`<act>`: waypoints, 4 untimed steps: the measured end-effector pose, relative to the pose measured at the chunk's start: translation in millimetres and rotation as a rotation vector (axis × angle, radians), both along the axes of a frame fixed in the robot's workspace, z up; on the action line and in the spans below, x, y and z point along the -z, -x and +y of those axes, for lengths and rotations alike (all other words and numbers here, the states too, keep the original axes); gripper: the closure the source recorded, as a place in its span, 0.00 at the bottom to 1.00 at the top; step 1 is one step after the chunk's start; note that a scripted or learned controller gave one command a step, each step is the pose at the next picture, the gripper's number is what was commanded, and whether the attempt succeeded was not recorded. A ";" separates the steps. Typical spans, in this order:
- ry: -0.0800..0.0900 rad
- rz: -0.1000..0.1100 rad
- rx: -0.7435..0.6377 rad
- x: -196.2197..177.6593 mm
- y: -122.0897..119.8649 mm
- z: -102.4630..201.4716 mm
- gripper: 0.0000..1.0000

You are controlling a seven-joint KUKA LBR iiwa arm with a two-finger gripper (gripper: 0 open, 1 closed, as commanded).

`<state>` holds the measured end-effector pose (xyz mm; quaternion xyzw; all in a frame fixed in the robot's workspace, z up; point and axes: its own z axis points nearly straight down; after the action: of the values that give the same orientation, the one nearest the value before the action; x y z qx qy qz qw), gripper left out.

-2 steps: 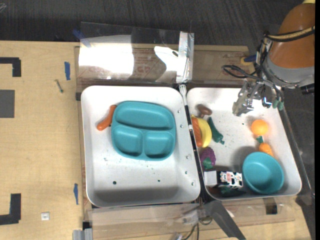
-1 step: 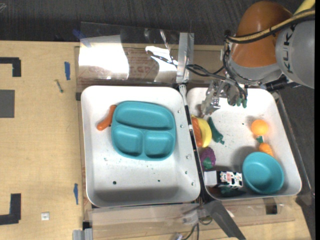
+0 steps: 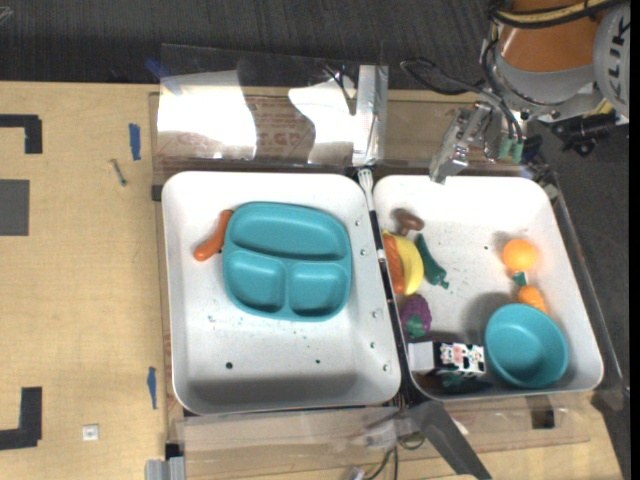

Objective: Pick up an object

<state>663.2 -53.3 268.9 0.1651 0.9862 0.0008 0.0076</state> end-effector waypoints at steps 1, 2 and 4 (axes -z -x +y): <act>0.000 0.013 -0.353 84.0 13.1 47.4 1.00; 0.007 -0.003 -0.219 -47.4 -5.6 -49.6 1.00; -0.002 0.010 -0.162 65.6 33.7 16.2 1.00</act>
<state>629.5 -37.2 203.3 0.0847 0.9964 0.0014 0.0024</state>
